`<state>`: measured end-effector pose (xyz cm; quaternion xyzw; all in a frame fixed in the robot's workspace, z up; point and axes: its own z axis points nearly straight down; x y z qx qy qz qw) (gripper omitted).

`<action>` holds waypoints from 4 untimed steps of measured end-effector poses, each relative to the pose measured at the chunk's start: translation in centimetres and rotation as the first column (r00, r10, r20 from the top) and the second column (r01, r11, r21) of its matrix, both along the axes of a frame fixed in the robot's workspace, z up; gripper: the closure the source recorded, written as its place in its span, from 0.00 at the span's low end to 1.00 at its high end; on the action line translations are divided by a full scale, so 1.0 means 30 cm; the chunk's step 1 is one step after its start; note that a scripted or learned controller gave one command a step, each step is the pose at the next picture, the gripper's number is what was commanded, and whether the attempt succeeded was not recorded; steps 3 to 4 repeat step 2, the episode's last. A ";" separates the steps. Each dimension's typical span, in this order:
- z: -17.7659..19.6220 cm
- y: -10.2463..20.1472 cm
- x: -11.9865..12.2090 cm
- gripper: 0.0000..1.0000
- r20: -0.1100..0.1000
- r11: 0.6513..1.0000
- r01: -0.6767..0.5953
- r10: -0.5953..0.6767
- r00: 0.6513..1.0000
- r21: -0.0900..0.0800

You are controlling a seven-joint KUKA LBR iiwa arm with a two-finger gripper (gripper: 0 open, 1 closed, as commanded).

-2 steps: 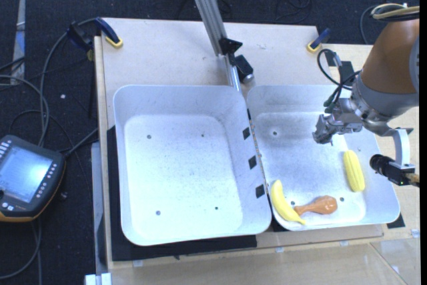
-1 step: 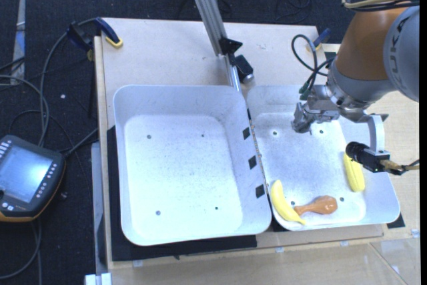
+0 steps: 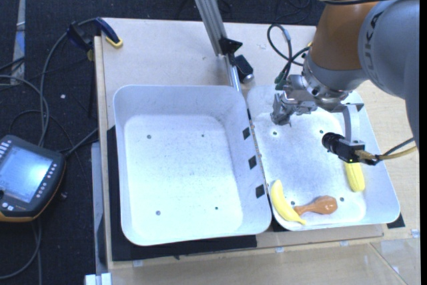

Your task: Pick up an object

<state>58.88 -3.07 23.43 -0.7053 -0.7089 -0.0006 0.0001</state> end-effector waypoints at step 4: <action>0.010 0.307 0.149 1.00 -0.001 1.000 0.001 -0.001 1.000 0.000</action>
